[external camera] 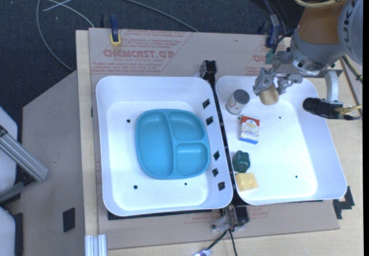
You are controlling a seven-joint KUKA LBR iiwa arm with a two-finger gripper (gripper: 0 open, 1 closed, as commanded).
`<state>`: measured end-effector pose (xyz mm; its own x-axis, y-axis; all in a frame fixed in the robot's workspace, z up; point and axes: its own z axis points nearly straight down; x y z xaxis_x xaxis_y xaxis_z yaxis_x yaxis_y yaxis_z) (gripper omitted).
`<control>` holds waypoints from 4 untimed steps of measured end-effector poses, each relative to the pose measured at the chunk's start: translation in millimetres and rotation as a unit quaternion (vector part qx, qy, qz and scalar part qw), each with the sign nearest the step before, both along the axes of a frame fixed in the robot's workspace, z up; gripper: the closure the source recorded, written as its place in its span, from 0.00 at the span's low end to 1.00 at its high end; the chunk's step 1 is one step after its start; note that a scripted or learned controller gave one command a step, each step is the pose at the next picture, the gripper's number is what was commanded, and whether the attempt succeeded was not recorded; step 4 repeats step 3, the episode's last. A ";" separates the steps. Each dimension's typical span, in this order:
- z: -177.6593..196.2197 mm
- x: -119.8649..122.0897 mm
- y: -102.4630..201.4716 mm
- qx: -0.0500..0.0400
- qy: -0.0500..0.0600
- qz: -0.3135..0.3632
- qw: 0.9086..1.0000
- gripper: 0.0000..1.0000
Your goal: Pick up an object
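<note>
A dark carpeted floor (pixel 40 30) lies behind and left of the tabletop (pixel 86 93), with thin pale cables (pixel 57 2) looping across it. A brown board (pixel 173 47) printed with red lettering covers the tabletop, pinned at its far edge by a blue and yellow clamp (pixel 115 30). At the lower left a metal rail (pixel 20 154), possibly aluminium framing, slants in. Light is even.

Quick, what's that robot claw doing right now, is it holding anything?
Gripper: closed on a small tan object, lifted above the right bin.
</note>
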<state>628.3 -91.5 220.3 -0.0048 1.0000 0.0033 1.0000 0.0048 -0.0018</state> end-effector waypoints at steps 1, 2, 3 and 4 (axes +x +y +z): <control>0.3 -11.8 43.2 0.000 0.000 0.000 1.000 1.00; 11.5 -36.0 93.3 0.000 0.000 0.000 1.000 1.00; 4.2 -58.1 152.3 0.000 0.001 0.001 1.000 1.00; 4.2 -58.1 152.3 0.000 0.001 0.001 1.000 1.00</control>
